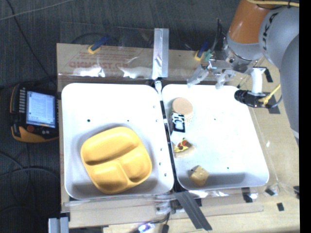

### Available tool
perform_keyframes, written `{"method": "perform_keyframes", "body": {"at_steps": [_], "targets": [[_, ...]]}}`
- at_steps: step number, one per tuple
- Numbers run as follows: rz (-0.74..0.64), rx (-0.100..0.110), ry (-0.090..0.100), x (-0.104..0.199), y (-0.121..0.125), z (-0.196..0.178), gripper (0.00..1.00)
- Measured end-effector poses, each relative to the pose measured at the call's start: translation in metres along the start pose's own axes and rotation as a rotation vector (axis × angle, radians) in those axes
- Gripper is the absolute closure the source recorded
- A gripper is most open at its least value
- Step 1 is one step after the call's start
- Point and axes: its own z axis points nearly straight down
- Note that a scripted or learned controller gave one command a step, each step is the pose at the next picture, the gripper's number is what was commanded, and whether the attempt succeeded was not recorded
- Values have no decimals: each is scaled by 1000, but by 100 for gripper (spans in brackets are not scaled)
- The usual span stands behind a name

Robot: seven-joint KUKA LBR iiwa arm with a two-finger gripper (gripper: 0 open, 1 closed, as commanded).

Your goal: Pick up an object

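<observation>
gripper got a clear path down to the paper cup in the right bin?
Probably yes. The gripper hovers above the right bin's far edge, and the paper cup lies on its side by the divider with nothing over it. The divider wall beside it may crowd a grasp.

paper cup [181, 113], black lettering, unreadable

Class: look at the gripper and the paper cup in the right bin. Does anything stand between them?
Nothing visible does. The gripper hangs above the right bin's back rim; bare white floor separates it from the paper cup.
</observation>
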Motion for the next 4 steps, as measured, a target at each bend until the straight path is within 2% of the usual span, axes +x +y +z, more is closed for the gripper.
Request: {"method": "perform_keyframes", "body": {"at_steps": [1,2,3,4], "targets": [[-28,-4,-4,-25,2,-159,0],[-29,-1,-9,-25,2,-168,100],[8,-2,-2,80,3,-193,100],[9,-1,-2,171,-6,-189,100]]}}
